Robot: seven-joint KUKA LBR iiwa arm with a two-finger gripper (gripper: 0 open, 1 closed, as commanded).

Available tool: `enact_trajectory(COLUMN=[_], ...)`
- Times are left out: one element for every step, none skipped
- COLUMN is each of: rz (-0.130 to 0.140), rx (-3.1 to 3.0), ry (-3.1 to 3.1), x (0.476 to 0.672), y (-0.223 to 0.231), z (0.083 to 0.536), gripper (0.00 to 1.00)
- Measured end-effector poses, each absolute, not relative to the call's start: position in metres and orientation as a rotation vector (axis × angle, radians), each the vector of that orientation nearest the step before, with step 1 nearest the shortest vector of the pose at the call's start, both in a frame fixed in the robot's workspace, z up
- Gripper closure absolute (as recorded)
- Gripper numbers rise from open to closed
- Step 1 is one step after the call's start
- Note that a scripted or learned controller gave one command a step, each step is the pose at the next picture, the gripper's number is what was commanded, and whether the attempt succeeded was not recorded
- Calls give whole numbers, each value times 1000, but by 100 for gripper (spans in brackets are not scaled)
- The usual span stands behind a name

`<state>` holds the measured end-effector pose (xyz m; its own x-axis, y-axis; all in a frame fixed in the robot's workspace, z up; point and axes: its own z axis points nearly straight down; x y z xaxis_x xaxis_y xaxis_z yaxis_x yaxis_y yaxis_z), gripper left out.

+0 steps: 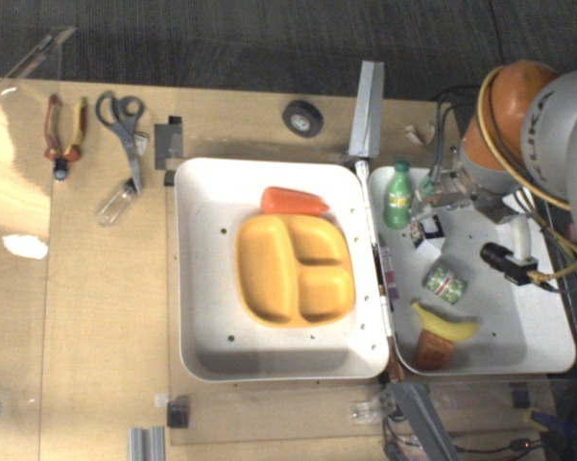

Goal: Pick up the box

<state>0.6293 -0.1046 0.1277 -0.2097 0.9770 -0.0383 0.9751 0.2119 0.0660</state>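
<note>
Step in hand, as we judge it: approach, grasp not yet made. Claw (430, 205) sits over the far left part of the right bin (549, 358), just beside the green bottle (397, 196). We can't tell how far open it is, nor whether it has hold of anything; too small and cluttered w/ cables.

What we take for the box (433, 352): reddish-brown block at the near edge of the right bin, w/ a banana (447, 326) lying across its top. Apart from the claw, w/ a green-and-white can (444, 283) between them.

Next move, our guess: bring the claw toward the near edge, past the can, and come down on the block's free sides w/o catching the banana. The banana may roll or ride up w/ it.

Hard to make out:
- box mostly covered by the banana, shape and faces unclear, so the ID is tentative
- small dark-and-white thing (428, 230) just under the claw, can't ID
- thin strip (385, 275) along the bin's left wall, unclear

Left bin (200, 257) holds a yellow tray (294, 269) and an orange item (293, 201); not relevant
</note>
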Motion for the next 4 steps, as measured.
enact_trajectory(rz=[9, 9, 6, 5], rx=[1739, 1686, 1026, 188], ry=[2607, 2643, 2962, 3124], x=[614, 587, 604, 572], y=[-20, 21, 27, 46], z=[269, 288, 247, 293], gripper=[100, 100, 100, 100])
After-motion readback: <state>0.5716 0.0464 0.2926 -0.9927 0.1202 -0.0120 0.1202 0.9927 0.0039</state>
